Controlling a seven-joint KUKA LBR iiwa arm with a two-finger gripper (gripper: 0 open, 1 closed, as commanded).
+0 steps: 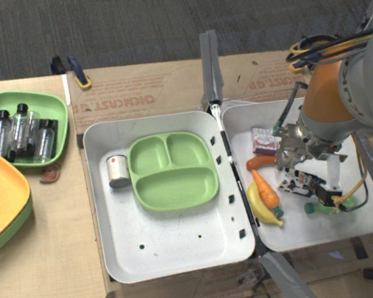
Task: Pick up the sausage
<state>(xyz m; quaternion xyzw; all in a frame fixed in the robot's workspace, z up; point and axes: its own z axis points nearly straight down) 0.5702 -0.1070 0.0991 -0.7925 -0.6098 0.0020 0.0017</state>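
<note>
The sausage (259, 162), a short reddish-orange piece, lies in the right bin (360, 224) near its left wall. My gripper (285, 160) hangs low over the bin just right of the sausage's right end, close to or touching it. The wrist hides that end. Nothing visibly lifts off the bin floor.
An orange carrot (267, 191) and a yellow banana (263, 208) lie just below the sausage. A purple packet (265, 141) sits above it, and a small green thing (315, 208) lies lower right. The left bin (179, 248) holds a green divided plate (173, 170) and a metal can (117, 171).
</note>
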